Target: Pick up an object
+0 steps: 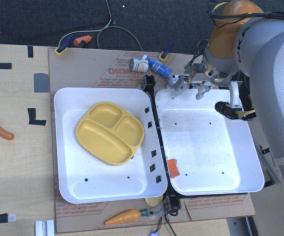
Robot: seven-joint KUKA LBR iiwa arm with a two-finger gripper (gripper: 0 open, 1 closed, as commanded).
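Note:
A yellow divided plate (110, 132) lies in the left bin (66, 181). A small orange block (173, 168) rests against the left wall of the right bin (240, 181). My gripper (187, 88) hangs over the far rim of the right bin, near its back left corner. Its two silver fingers (175, 86) stand open with nothing between them. The orange block is well toward the front from the gripper.
A white and blue bottle (151, 65) lies on the cardboard behind the bins. A toy carrot (124, 216) sits in front of the bins, and a toy sausage (1, 128) lies on the bench far left. Clamps (73, 42) grip the cardboard's back edge.

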